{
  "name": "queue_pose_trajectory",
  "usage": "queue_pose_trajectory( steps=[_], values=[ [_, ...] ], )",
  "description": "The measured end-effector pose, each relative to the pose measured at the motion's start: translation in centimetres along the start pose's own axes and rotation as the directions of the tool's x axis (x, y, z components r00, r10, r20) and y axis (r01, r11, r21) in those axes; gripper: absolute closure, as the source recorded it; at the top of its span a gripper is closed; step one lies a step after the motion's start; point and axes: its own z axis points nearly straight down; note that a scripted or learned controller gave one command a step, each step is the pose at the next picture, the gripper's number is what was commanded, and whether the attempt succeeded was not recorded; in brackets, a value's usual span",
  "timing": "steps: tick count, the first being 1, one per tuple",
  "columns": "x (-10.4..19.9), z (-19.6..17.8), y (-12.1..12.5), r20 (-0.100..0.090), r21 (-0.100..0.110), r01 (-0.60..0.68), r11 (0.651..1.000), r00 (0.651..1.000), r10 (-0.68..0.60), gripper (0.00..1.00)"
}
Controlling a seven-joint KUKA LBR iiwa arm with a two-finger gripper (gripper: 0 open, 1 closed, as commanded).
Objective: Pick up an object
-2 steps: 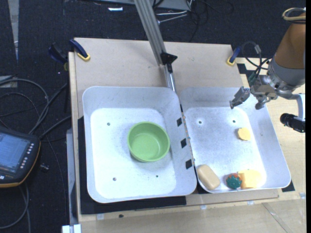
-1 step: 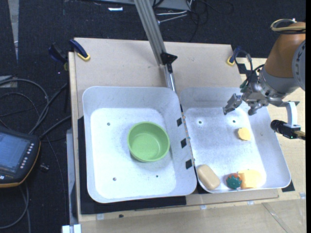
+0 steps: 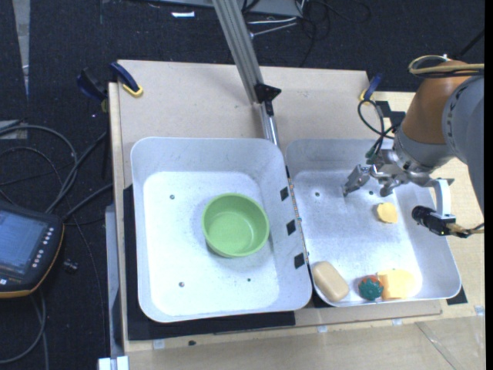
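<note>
My gripper (image 3: 368, 185) hangs over the upper middle of the right bin (image 3: 331, 230), its fingers spread open with nothing between them. A small yellow lump (image 3: 387, 213) lies on the bin floor just below and right of the fingertips, apart from them. Along the bin's front edge sit a tan oval soap-like piece (image 3: 330, 281), a teal ball (image 3: 370, 287) and a yellow block (image 3: 399, 283). A green bowl (image 3: 236, 225) stands upright in the middle of the left bin (image 3: 169, 284).
A metal pole (image 3: 245, 52) slants from the top of the view down to the seam between the bins. The arm's orange band (image 3: 429, 110) and grey wrist overhang the right bin's far right corner. Cables loop beside the wrist.
</note>
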Motion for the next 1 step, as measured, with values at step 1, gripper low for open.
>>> queue_pose_trajectory(
  steps=[1],
  values=[
    [0.04, 0.23, 0.02, 0.001, -0.005, 0.000, 1.000, 1.000, 0.000, 0.00]
  ],
)
